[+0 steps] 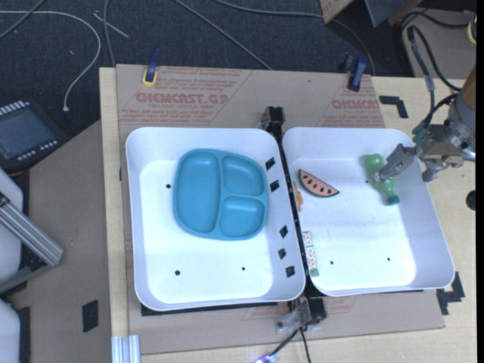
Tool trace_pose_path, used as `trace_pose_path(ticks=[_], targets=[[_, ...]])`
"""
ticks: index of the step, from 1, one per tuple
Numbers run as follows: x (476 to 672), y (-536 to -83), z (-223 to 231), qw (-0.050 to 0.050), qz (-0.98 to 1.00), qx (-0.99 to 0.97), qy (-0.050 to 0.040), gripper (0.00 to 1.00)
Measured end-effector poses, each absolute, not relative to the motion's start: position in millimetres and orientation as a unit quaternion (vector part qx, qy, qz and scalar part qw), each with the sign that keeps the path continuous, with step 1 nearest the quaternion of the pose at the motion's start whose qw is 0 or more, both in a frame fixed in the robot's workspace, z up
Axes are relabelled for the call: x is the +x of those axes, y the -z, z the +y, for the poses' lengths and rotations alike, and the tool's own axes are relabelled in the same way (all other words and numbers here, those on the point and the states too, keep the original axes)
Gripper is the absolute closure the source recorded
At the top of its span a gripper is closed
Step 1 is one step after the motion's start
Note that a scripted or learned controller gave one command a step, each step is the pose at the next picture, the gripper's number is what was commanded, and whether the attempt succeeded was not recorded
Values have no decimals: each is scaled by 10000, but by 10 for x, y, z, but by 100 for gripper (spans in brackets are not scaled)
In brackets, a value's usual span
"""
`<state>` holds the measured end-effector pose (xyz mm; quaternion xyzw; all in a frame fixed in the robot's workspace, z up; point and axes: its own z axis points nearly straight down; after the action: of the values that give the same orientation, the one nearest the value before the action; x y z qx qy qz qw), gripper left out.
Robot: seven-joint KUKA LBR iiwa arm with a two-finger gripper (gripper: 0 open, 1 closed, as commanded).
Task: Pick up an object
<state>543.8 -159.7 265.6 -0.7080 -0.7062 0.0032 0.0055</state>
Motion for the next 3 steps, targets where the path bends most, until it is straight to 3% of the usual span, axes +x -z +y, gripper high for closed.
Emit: trace_pose_path(ticks=[1, 3], targets=[[5459, -2716, -1594, 5, -7073, -7069, -1, 0], [5320, -1792, -1595, 30, -7070, -7072, -10, 0]])
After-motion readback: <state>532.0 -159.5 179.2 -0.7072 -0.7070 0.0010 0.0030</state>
